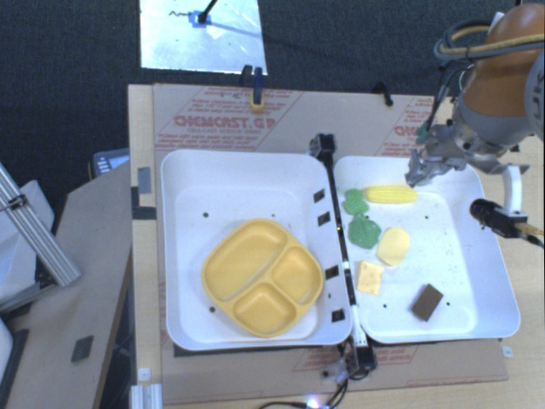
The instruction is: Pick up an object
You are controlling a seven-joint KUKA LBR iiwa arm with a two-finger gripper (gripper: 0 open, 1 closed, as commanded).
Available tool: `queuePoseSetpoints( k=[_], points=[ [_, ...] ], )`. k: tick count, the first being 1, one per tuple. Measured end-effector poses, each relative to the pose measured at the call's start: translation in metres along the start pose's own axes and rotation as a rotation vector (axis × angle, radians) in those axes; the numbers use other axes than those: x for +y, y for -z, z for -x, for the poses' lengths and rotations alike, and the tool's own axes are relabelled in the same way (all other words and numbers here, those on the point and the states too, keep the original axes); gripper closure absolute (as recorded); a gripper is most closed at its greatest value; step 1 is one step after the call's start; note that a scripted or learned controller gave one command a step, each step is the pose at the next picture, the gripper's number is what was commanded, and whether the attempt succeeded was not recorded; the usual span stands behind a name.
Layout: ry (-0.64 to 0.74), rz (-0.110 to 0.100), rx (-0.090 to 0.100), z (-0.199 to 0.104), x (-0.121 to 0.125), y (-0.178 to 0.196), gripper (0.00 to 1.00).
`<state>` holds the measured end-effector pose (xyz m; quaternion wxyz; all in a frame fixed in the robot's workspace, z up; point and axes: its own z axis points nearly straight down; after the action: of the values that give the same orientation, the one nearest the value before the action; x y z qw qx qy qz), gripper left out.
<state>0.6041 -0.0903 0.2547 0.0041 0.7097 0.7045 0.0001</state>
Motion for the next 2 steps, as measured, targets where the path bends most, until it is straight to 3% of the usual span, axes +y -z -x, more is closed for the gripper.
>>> queuePoseSetpoints(
  k=[1, 2],
  points=[
    [0.020, 0.012, 0.008, -0.076, -0.001, 0.129, 1.00],
    [0.014, 0.005, 0.005, -0.091, 0.068, 0.159, 1.00]
  ],
)
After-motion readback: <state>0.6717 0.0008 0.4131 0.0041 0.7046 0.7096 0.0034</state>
